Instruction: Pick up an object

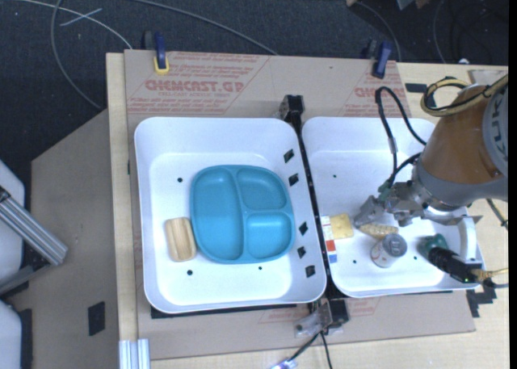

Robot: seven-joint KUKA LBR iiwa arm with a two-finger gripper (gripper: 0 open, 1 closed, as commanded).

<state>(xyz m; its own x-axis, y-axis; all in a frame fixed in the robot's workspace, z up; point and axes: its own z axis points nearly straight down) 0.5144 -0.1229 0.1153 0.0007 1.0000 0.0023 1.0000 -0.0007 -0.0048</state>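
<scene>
The robot's thick round arm (494,127) was grey, with a wide orange band (456,148) wrapped around it above the wrist. Its gripper (380,212) was made of shiny silver-grey metal. A thin black cable (388,121) looped up beside the band.

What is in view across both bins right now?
divided plate: one, blue, middle of left bin
wooden block: one, tan, left bin, beside the plate's left edge
small block: one, yellow, right bin, near its left wall
round object: one, grey, right bin, toward the front
small object: one, green, right bin, partly hidden
bins: two, white, side by side
arm: one, over right bin
gripper: one, low in right bin
</scene>
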